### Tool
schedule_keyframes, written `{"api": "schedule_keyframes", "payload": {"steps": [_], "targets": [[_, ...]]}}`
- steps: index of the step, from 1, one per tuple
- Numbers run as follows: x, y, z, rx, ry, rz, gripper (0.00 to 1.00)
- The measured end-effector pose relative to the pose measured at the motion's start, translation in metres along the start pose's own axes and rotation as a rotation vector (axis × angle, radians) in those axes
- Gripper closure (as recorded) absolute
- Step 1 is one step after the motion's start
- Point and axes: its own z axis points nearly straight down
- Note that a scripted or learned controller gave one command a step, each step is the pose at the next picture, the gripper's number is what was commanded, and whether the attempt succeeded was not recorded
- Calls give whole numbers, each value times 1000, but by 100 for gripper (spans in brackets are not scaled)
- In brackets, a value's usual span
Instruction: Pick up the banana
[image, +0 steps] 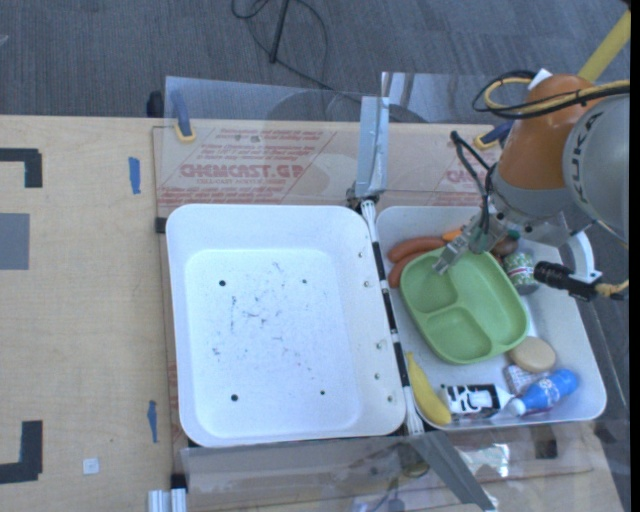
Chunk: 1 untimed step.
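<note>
Curved yellow banana lies along the right white bin's near-left wall, beside the green divided plastic tray. Gripper at the tray's far rim; how wide it stands, cannot tell. Banana probably light, soft-skinned, bruisable; best grasped mid-body, across its width.

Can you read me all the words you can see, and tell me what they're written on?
"KUKA", partly cut off, on the grey arm.
Red print, mirrored and too blurred to read, on the clear sheet behind the bins.
Black-and-white label on a small pack beside the banana: too small to read.
</note>
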Motion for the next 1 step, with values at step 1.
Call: {"api": "schedule_keyframes", "payload": {"steps": [1], "targets": [[2, -4, 1, 17, 17, 1, 0]]}}
